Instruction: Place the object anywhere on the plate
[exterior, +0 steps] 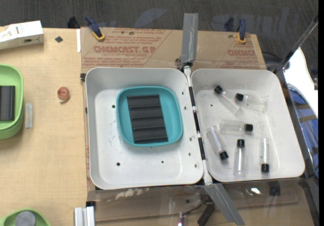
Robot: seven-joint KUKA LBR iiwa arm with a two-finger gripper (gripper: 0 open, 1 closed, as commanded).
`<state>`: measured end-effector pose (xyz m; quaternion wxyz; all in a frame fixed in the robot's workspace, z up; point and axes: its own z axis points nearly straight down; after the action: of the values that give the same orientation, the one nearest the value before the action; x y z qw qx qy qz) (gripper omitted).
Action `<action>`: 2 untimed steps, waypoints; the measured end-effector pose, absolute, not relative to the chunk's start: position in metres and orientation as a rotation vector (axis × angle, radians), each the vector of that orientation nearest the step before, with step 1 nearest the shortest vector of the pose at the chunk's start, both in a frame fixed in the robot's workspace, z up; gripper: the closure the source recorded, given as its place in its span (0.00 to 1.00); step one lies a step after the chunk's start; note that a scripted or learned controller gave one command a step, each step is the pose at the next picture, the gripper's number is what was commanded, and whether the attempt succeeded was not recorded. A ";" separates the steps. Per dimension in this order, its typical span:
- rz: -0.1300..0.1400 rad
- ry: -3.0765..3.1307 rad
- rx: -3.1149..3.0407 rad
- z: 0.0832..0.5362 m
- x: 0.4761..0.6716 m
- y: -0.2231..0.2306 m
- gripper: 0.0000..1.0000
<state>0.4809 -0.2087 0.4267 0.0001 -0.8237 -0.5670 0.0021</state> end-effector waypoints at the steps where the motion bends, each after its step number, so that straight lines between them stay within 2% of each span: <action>1: 0.007 -1.811 -2.566 0.440 0.485 -0.214 0.00; 2: 0.007 -1.821 -2.558 0.440 0.479 -0.214 0.00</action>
<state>0.4787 -0.2144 0.4400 0.0009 -0.8146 -0.5800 0.0023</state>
